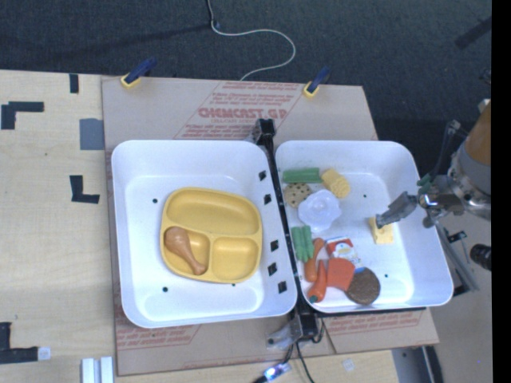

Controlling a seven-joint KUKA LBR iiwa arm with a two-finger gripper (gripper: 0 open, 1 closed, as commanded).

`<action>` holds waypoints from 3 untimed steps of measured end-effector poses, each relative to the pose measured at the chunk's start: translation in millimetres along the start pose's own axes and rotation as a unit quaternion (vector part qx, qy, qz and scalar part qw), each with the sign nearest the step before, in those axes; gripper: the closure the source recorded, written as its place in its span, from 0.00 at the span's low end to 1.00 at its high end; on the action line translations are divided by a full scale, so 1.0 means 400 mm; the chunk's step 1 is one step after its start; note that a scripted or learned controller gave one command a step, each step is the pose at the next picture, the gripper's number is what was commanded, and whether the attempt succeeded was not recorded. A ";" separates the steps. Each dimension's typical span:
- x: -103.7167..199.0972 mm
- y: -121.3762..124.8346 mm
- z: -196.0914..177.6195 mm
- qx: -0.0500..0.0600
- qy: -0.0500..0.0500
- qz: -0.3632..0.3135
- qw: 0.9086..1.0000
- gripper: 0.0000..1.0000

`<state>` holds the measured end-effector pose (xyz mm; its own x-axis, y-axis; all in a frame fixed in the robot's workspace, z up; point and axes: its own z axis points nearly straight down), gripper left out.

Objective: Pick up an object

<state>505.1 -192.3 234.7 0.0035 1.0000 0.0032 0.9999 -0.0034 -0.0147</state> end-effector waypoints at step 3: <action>-0.003 -0.041 0.238 -0.004 -0.001 -0.002 1.000 0.00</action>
